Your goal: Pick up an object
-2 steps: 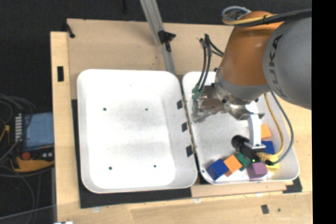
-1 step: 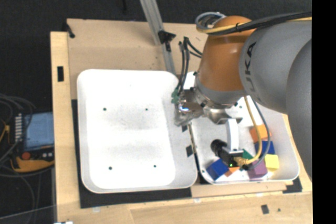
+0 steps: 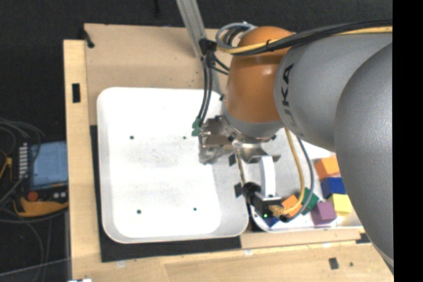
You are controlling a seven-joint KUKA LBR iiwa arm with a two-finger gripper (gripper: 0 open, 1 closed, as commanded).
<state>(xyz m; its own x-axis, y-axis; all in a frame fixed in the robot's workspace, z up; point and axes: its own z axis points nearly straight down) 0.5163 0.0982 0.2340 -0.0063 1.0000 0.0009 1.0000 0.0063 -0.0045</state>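
Blocks (image 3: 332, 185) lie clustered in the right bin (image 3: 297, 226), well apart from the gripper (image 3: 213, 142), which hangs over the bins' shared edge; whether its jaws are spread I cannot tell. Descending here risks striking that edge and grasping nothing

Four small coloured blocks huddle close together in the right-hand white bin (image 3: 301, 226), toward its lower right corner. An orange block (image 3: 326, 167) lies uppermost, a blue block (image 3: 332, 185) just below it, and a yellow block (image 3: 341, 203) below that. A purple block (image 3: 323, 212) sits at the cluster's lower left, against the yellow one. The grey arm (image 3: 344, 89) hides their right sides.
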